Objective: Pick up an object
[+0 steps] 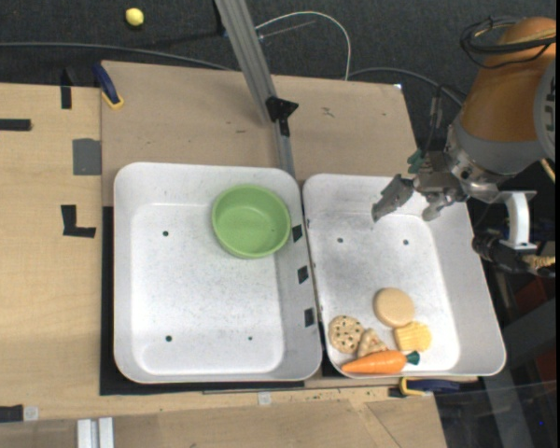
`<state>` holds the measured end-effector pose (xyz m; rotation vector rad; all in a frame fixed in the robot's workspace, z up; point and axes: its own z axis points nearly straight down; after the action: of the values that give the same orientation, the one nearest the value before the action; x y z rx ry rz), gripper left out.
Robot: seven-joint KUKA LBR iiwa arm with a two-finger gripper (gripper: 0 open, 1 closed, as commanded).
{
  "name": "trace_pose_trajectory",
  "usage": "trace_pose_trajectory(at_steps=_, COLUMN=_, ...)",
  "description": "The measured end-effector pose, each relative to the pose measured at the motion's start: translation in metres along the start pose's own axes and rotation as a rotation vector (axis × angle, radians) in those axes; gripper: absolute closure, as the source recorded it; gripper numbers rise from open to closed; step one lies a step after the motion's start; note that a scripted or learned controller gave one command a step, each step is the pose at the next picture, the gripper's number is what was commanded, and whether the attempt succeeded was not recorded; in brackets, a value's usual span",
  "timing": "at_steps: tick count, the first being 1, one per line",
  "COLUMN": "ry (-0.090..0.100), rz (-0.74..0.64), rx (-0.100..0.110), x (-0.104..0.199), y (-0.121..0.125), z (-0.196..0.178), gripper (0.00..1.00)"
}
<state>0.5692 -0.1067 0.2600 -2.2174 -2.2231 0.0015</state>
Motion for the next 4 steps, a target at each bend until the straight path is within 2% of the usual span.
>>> trace_pose_trajectory(at_steps=1, ry=0.000, rz=0.000, rx=0.000, x=0.000, y=0.000, z=0.000, gripper=0.00)
trace_pose_trajectory(at_steps=3, ry=0.000, rz=0.001, rx=0.007, x=0.012, y=0.001, z=0.126, gripper=0.00)
trace_pose_trajectory(at_steps=4, ry=-0.001, rz=0.001, rx=-0.001, x=0.013, y=0.001, z=0.172, gripper=0.00)
